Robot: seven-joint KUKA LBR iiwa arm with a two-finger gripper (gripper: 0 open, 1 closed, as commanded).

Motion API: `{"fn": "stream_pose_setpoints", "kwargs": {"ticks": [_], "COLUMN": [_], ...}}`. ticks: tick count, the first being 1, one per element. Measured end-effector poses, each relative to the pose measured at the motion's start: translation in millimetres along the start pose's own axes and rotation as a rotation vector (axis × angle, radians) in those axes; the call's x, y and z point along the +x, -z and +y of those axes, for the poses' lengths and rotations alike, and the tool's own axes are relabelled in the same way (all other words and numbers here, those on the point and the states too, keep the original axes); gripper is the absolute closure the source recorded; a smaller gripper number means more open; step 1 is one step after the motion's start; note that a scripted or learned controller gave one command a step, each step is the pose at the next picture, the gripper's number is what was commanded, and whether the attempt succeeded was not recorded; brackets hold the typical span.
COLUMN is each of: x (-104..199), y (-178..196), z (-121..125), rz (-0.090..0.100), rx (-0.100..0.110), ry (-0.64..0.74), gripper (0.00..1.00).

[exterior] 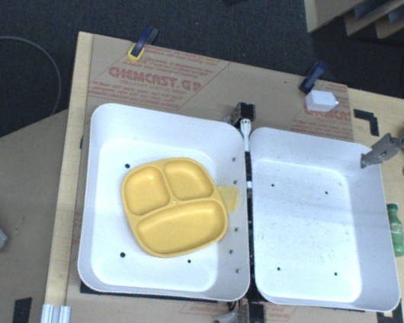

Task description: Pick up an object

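The tool (398, 153), open and holding nothing, hangs well apart from the yellow plate (174, 206).

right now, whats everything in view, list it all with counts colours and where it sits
bins: 2, white, side by side on the bench
divided plate: 1, yellow, three compartments, in the left bin
small flat piece: 1, yellow, at the plate's right edge, partly under it
green object: 1, outside the right bin's right rim
clamps: 2, blue, at the board's top edge
gripper: 1, grey, above the right bin's top right corner, holding nothing
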State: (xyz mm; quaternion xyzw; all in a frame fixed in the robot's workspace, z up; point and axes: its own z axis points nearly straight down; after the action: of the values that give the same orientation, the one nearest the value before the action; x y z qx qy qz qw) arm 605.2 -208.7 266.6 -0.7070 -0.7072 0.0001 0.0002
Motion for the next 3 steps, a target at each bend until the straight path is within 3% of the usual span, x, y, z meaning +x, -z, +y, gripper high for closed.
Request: {"fn": "stream_pose_setpoints", "kwargs": {"ticks": [1, 2, 3], "x": [60.7, 90.9, 168.1], "y": [112.6, 180.8, 249.0], "z": [-33.7, -96.9, -126.3], "rz": [-0.002, -0.002, 0.001], "rx": [-0.014, -0.012, -0.012], "ry": [0.007, 0.003, 0.01], "gripper": [0.0, 0.0, 0.0]}}
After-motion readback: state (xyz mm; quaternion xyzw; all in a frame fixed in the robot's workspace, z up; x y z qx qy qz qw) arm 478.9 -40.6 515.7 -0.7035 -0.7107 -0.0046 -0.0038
